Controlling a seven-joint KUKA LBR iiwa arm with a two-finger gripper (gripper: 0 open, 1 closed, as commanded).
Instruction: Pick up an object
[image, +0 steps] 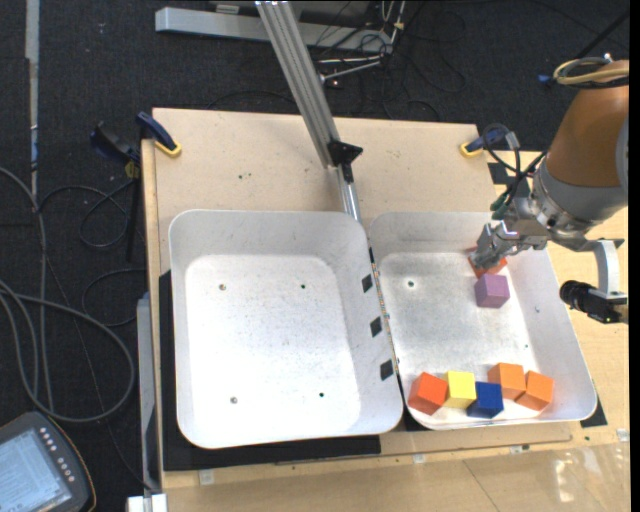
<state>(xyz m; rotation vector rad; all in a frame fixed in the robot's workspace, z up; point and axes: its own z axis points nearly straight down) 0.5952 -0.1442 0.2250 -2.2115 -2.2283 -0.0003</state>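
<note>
reaching in from the right, gripper (489, 257) just above purple block (491, 290)

The left bin (270, 325) lies wide open to a reach from above. In the right bin (440, 330), a purple cube (491, 290) sits near the far wall with something reddish, perhaps a block, just behind it. Five blocks (483, 390) crowd the near rim; the middle floor between stays free.
</note>
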